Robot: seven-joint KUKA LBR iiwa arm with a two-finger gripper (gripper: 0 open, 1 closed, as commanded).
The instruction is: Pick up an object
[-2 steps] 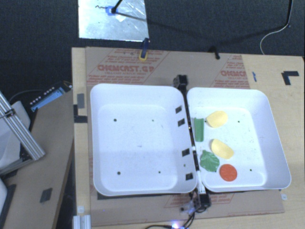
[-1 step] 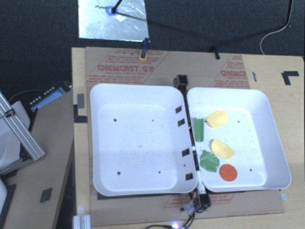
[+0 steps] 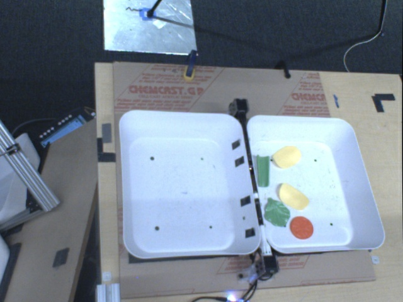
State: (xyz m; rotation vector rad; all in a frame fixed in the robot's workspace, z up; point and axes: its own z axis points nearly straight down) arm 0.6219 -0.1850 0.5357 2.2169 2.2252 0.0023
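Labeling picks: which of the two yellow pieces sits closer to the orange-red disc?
The lower yellow piece, just above the orange-red disc and beside the green leaf-like piece. The other yellow piece lies farther up the right bin.

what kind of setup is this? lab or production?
Likely a lab pick-test bench: two shallow white bins clipped side by side on a cardboard sheet, toy-like yellow, green and orange pieces in the right one, loose cables across the floor.
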